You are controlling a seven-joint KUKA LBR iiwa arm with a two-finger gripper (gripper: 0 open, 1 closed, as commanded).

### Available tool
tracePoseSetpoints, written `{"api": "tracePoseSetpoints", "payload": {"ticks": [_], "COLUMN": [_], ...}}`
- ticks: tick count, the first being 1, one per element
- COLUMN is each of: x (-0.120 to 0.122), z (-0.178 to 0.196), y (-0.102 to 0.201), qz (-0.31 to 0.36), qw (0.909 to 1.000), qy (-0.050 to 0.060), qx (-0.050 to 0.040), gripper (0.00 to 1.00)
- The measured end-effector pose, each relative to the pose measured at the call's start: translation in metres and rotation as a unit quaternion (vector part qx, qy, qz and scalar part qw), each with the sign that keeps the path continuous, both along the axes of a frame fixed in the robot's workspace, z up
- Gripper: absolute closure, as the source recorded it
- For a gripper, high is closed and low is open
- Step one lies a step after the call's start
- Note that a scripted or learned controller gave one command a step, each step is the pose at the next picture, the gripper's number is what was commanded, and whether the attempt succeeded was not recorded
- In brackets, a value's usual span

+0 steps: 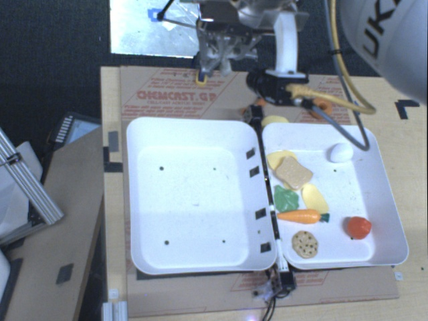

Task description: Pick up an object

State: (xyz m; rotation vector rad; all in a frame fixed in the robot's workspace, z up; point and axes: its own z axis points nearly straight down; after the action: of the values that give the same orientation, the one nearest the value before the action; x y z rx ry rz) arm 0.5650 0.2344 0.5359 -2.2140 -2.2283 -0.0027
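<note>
While the gripper [212,64] hangs above the bench beyond the far edge of the left bin [144,139], no object sits between its fingers, and the view is too dim there to tell whether they are spread or pressed together.

Every candidate for the pick lies in the right bin [384,199], most of them crowded along its left side near the divider.

Judgement on the step in hand: the arm must travel over the right bin and descend on a single item. The egg [340,152] at the far right and the tomato [359,227] at the near right stand well apart from the rest, so either gives the fingers room on both sides. The bread slice [294,173] touches its neighbours and would likely drag them along.

Count, right bin:
- one egg
- one tomato
- one bread slice
- one carrot [301,216]
- one cookie [305,244]
- one green leafy piece [286,197]
- two yellow pieces, one under the bread [276,158] and one beside the carrot [314,197]

A further pale yellow item [274,120] rests at the far rim; its identity is uncertain.
</note>
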Motion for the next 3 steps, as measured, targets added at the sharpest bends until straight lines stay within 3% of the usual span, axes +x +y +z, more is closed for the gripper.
{"api": "tracePoseSetpoints", "payload": {"ticks": [1,3], "x": [0.084,0.013], "z": [-0.002,-0.001], "y": [-0.001,0.0], "qz": [-0.004,0.0], "qw": [1.0,1.0], "qy": [-0.002,0.001], "qx": [-0.0008,-0.0002], "gripper": [1.0,1.0]}}
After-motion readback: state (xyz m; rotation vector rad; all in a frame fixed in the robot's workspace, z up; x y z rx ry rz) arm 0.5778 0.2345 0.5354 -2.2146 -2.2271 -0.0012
